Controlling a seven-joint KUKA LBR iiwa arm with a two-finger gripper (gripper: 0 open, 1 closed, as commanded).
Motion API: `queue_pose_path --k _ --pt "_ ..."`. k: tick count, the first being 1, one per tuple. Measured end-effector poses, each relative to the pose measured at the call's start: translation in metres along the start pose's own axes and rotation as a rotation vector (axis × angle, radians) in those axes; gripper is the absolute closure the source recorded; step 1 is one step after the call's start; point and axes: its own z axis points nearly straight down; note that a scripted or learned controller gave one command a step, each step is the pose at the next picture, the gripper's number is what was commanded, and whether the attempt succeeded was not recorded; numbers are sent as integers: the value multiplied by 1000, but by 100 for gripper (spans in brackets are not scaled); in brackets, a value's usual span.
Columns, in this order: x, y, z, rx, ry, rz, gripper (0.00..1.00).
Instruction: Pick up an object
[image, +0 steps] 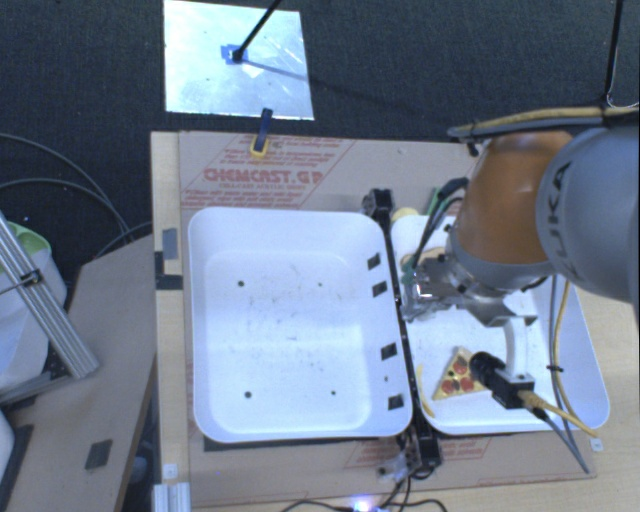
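A toy pizza slice (457, 375) with red toppings lies in the near part of the right bin (590, 400). A thin yellow strip (424, 393) lies beside it, near the bin's left wall. A pale cream object (405, 214) peeks out at the bin's far left corner. The grey arm with its orange band (510, 200) hangs over the right bin and hides most of its floor. My gripper (420, 288) shows as metal parts under the wrist, close to the wall between the bins and a little beyond the pizza slice.
The left bin (200, 300) stands next to the right one, with black clips (385, 320) along the shared wall. A black connector and yellow cable (505, 385) trail over the right bin's near side. A metal frame (45, 310) stands at far left.
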Motion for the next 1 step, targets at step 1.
queue_pose_path --k 1 --pt "22 -8 -144 -15 4 -5 100"
